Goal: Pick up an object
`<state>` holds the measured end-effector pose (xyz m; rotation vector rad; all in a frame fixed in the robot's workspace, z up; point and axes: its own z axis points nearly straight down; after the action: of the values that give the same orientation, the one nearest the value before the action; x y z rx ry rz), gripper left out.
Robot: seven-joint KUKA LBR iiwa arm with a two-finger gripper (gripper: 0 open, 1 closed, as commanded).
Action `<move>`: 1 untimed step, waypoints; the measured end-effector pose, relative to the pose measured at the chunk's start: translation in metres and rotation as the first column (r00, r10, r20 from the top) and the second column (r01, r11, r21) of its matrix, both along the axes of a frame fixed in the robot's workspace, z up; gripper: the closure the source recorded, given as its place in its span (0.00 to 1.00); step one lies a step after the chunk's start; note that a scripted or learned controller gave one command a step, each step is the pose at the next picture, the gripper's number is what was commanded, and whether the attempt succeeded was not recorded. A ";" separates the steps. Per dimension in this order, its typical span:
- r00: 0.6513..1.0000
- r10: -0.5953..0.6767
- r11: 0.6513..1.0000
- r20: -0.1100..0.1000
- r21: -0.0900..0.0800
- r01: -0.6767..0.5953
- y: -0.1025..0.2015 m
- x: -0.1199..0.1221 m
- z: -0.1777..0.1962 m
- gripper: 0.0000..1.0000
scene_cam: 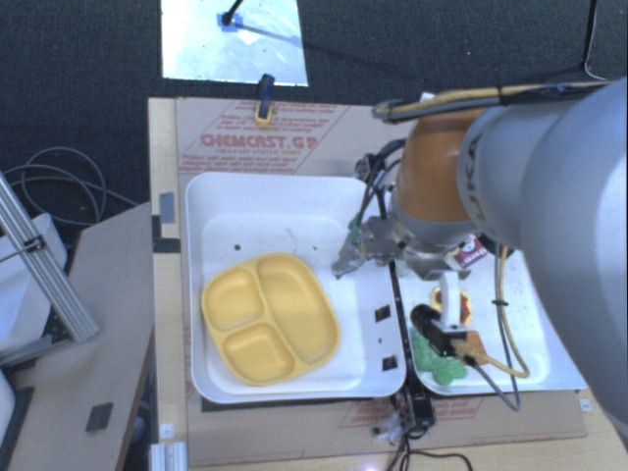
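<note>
A yellow divided plate with three compartments lies in the left bin, toward its front left. My gripper hangs over the right side of that bin, just past the plate's upper right rim and apart from it. Nothing shows in its grasp. In the right bin, largely hidden under the arm, I see a green object at the front left, an orange and yellow item behind it, and a red and white packet further back.
The grey arm with its orange band covers most of the right bin. Bare white floor lies behind the plate in the left bin. A blue and yellow clamp sits on the cardboard behind the bins.
</note>
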<state>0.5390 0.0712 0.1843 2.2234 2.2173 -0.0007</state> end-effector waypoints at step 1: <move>1.000 0.007 1.000 0.003 0.001 -0.007 0.053 -0.054 -0.103 0.00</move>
<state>0.4852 0.1245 0.0811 2.2152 2.2235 0.0040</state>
